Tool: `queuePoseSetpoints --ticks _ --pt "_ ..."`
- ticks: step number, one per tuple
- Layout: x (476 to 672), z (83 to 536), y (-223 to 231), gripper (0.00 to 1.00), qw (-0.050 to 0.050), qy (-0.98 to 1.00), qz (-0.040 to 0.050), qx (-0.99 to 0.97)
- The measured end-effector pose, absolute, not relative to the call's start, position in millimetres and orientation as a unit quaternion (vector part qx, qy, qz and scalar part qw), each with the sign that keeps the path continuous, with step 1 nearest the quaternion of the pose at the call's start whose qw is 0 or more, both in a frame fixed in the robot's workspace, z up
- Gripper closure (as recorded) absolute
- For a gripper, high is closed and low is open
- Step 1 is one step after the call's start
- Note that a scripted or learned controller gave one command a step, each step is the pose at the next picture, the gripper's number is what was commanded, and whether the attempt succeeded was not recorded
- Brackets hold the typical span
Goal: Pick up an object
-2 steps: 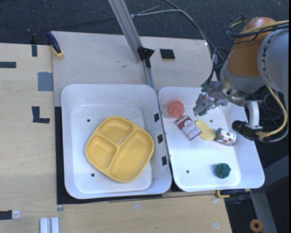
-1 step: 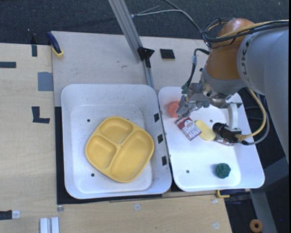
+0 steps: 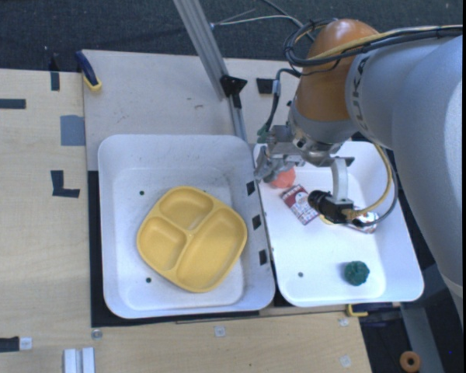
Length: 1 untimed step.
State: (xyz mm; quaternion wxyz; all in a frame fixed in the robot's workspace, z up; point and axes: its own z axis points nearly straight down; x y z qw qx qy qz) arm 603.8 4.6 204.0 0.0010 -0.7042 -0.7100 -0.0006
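Note:
The right bin (image 3: 388, 282) holds a small salmon-pink object (image 3: 283, 179) at its far left corner. A red and white packet (image 3: 298, 203) lies just beside it, and a dark green ball (image 3: 356, 272) sits near the front. My gripper (image 3: 276, 164) hangs low over the far left corner of this bin, right above the pink object and partly covering it. Whether it touches the object I cannot tell. The grey arm with its orange band (image 3: 334, 61) covers the back of the bin.
The left bin (image 3: 116, 208) holds a yellow divided plate (image 3: 192, 238). The wall between the two bins (image 3: 262, 231) runs just left of the gripper. A black plug on a yellow cable (image 3: 330, 206) hangs from the arm over the right bin. A slanted metal pole (image 3: 206, 45) stands behind.

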Motion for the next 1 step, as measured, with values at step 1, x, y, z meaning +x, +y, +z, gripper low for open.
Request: queuePoseSetpoints --ticks 1 --pt "600.8 217.7 53.6 1.0 0.001 -0.71 -0.0006 -0.704"
